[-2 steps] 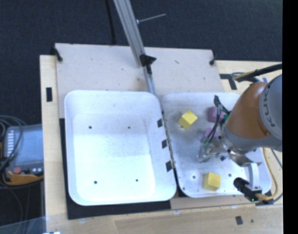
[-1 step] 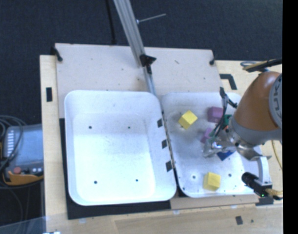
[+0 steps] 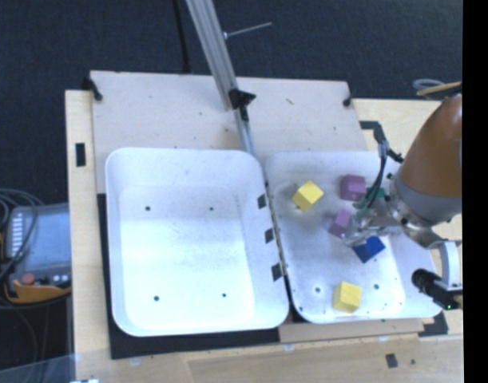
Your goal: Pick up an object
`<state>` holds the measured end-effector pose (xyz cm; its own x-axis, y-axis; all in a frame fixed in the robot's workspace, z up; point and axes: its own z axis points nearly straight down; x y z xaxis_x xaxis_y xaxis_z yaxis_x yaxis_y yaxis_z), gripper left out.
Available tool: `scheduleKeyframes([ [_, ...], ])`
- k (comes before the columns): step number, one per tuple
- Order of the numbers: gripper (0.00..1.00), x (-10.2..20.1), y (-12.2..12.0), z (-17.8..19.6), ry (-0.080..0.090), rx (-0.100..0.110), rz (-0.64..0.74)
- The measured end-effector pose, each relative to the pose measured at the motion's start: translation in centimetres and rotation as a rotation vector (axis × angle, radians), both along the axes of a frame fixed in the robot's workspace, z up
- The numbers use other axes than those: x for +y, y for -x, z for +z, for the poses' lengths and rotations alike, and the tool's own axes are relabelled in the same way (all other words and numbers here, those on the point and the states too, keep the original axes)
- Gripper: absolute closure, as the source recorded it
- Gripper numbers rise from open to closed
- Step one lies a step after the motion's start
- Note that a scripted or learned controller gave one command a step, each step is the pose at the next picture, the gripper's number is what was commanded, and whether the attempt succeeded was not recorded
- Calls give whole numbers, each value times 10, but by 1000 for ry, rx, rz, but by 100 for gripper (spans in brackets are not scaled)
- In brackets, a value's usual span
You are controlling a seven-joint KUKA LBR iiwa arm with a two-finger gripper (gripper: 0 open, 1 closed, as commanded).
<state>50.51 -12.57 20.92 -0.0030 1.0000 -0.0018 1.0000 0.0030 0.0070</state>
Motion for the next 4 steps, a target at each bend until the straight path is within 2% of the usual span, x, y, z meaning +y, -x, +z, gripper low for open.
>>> scheduleKeyframes([
  [1,100,-1,-1,18,-1,3,2],
  [3,100,76,-48,8,-3,5,4],
  [4,100,127,-75,22,-3,4,5],
])
